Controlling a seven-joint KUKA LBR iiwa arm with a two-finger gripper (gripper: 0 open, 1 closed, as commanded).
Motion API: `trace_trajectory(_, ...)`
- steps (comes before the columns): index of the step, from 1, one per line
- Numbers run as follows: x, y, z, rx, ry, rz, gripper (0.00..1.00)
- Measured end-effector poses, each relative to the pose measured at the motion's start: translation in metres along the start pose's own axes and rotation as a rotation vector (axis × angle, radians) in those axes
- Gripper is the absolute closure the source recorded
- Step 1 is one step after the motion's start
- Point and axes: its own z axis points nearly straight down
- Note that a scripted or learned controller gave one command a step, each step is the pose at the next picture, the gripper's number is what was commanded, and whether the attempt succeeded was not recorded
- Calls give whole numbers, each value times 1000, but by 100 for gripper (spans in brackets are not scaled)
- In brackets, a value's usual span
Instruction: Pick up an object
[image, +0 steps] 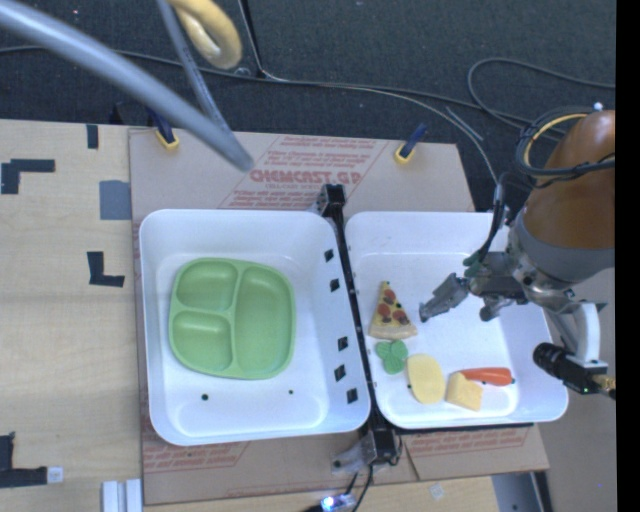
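toys lie in a loose cluster at the near left of the right bin (500, 235): a pizza slice (391, 311) close to the divider, a small green piece (392, 355) just below it, a pale yellow piece (425, 379) beside that, and nearer the front wall a cheese-like wedge (464, 392) with an orange carrot-like piece (487, 376) touching its upper edge. they look scattered rather than arranged, probably so that a program can try its luck on any of them, since the task names no particular object. the left bin (160, 400) holds a green divided plate (233, 318) lying flat in its middle, well apart from the arm and seemingly not the present aim

the gripper (437, 302) reaches in from the right over the middle of the right bin, its dark finger (443, 297) slanting down and left toward the pizza slice. nothing is seen between the fingers, so it has hold of no object; how wide they stand i cannot tell, as from this slant they overlap into one dark shape

the pizza slice is the nearest thing, lying just to the left of the fingertip and a little below it, near but seemingly not touching. the green piece and yellow piece lie further below, and the wedge and carrot are below the wrist toward the front wall. i judge the pizza slice the likely target; being flat against the floor, it may be hard to get fingers around
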Motion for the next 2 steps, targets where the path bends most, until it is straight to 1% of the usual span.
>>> trace_trajectory(1,0,2,-6,-12,-1,-4,0)
trace_trajectory(2,-8,-5,48,-6,-1,-2,0)
